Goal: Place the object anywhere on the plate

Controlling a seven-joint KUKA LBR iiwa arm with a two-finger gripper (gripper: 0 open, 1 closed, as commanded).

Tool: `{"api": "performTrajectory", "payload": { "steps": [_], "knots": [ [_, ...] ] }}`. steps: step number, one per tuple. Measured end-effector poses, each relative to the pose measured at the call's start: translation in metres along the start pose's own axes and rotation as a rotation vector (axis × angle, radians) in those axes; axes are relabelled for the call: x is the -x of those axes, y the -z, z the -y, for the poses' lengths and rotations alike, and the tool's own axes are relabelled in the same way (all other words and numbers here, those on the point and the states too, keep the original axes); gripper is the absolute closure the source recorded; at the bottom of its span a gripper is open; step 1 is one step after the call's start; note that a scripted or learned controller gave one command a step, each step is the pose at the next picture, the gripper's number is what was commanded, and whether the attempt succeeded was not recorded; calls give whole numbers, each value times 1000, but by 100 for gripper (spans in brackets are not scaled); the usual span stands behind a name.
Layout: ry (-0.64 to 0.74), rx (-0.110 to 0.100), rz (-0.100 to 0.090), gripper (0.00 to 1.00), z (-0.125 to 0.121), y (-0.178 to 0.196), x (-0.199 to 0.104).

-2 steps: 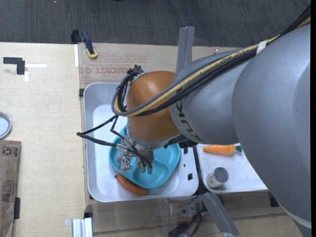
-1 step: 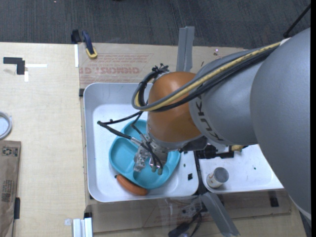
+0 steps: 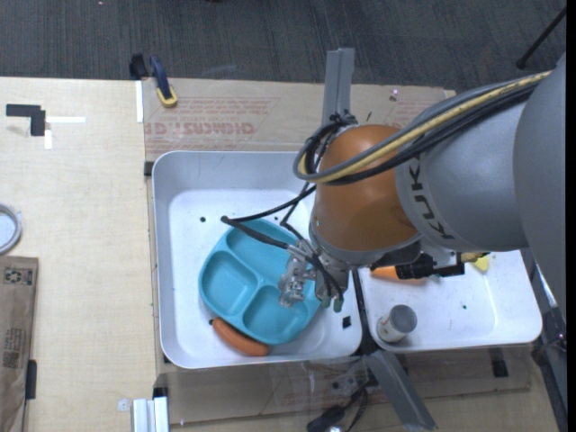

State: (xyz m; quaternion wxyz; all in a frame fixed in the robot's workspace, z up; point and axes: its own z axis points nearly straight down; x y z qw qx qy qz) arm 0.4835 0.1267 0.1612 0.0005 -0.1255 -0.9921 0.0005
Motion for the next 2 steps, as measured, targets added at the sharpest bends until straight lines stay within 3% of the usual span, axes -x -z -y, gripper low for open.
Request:
{"api": "performTrajectory", "payload": {
  "steps": [1, 2],
  "knots": [
    [-92, 2, 3, 100, -36, -42, 8],
    [-23, 1, 2, 100, 22, 38, 1]
  ]
}}
